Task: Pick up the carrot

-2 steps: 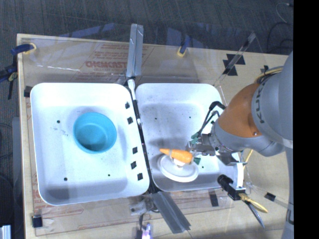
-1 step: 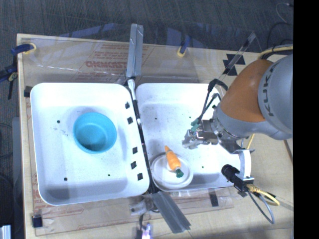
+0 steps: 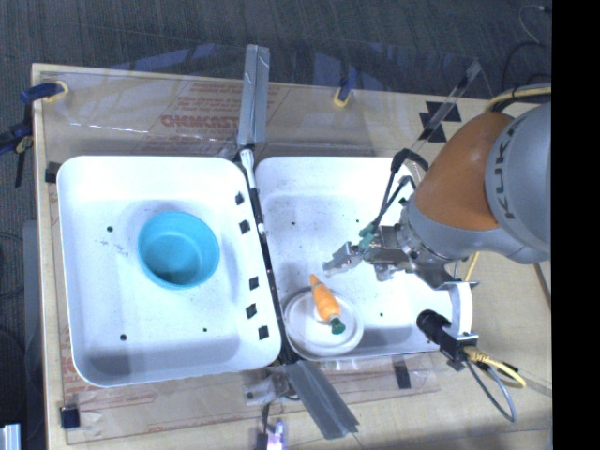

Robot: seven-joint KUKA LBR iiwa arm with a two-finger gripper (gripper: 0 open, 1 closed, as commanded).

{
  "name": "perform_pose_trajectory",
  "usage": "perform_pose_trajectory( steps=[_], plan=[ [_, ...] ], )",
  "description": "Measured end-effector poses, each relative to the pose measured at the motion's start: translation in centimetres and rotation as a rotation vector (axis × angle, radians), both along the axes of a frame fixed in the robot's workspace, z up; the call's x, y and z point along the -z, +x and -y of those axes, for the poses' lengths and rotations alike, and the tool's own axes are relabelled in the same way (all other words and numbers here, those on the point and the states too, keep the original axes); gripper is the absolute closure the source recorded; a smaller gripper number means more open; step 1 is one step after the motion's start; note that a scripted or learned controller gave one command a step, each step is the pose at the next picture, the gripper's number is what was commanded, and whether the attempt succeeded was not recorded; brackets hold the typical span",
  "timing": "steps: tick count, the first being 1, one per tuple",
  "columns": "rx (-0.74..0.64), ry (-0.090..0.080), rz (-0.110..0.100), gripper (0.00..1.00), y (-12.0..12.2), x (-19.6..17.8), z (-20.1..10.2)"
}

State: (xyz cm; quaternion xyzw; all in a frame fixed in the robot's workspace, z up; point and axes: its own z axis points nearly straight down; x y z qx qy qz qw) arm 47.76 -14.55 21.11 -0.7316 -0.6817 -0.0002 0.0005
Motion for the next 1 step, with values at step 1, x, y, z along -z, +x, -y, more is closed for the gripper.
perform_pose_trajectory(
  steps=[1],
  plan=[
    [-0.294,-0.017,0.009,0.0,0.05,11.67,-2.31]
  ],
)
